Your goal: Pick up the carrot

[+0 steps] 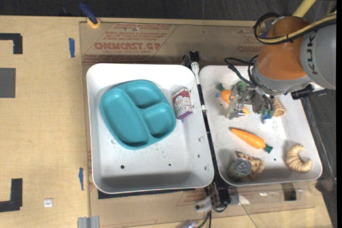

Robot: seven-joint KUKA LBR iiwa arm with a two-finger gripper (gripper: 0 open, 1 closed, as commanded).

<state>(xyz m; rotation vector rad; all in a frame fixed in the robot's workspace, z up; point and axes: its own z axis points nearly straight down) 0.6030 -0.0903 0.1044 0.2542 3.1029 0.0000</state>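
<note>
The carrot (248, 138), orange with a green stem end, lies flat in the right bin (310, 131), tip pointing up-left. My gripper (250, 110) hangs just above it toward the bin's far side, under the orange wrist band. Its fingers (235, 108) are spread open with nothing between them, and it is not touching the carrot.
The right bin also holds a small orange toy (226, 95) left of the gripper, a brown piece (278, 110) on its right, a croissant-shaped pastry (298, 158) and a round tin (241, 167) near the front. The left bin (107, 168) holds a teal divided plate (138, 112) and a small can (183, 103).
</note>
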